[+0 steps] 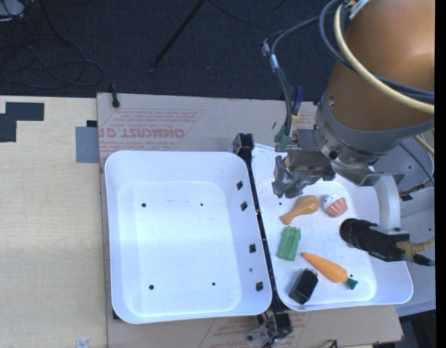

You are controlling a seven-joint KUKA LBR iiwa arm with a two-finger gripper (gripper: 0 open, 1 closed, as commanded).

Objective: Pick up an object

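Note:
My gripper [286, 185] hangs low over the back left part of the right bin [386, 290], under the big orange-banded wrist. Just below and right of it lies a tan drumstick-shaped toy [302, 207], very close to the gripper tip. A pink and white piece [335, 206] sits to the toy's right. Nearer the front lie a green block [288, 243], an orange carrot [325, 267] with a teal tip, and a black block [304, 286]. I see nothing held in the gripper.
The left bin [179, 230] sits beside the right one, divided from it by a black clip strip [252, 216]. Both rest on cardboard [157, 125] on the pale bench. The arm's bulk hides the right bin's back right part.

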